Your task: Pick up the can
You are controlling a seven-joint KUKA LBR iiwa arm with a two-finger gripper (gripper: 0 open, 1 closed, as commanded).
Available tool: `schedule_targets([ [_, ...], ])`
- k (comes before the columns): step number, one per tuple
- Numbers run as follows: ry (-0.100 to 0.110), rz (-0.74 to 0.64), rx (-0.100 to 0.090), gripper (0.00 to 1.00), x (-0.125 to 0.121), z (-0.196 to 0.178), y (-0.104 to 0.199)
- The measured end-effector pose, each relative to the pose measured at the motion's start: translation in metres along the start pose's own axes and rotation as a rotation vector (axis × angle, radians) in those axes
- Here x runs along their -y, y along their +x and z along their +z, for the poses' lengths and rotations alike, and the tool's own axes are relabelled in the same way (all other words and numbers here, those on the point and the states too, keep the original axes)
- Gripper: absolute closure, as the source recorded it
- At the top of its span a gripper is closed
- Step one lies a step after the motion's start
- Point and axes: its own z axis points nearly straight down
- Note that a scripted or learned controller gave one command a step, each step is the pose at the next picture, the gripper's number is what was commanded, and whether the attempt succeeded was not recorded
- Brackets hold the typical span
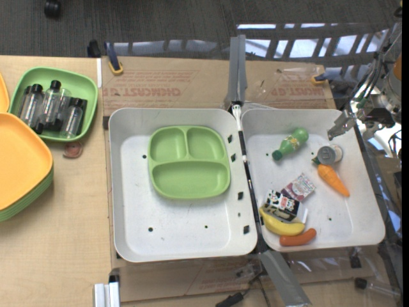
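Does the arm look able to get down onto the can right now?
Probably yes. The can stands with its top uncovered in the right bin; the carrot touches its lower side, which may crowd the tool nearby.

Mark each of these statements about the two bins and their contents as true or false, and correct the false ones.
1. The can lies in the right bin. True.
2. The carrot is in the left bin. False: it lies in the right bin, next to the can.
3. The green tray sits in the left bin. True.
4. The gripper holds the can. False: it is at the right bin's upper right edge, apart from the can.
5. The banana lies beside the green bottle. False: it is near the bin's front edge, away from the bottle.
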Motion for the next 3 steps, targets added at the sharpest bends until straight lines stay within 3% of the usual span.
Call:
schedule_targets([
  [1, -0.013, 0.03, 0.005, 0.0, -0.019, 0.106, 0.025],
  [2, 0.0, 0.018, -0.001, 0.0, 0.051, 0.147, 0.05],
  [3, -0.003, -0.088, 0.001, 0.0, 0.019, 0.146, 0.097],
])
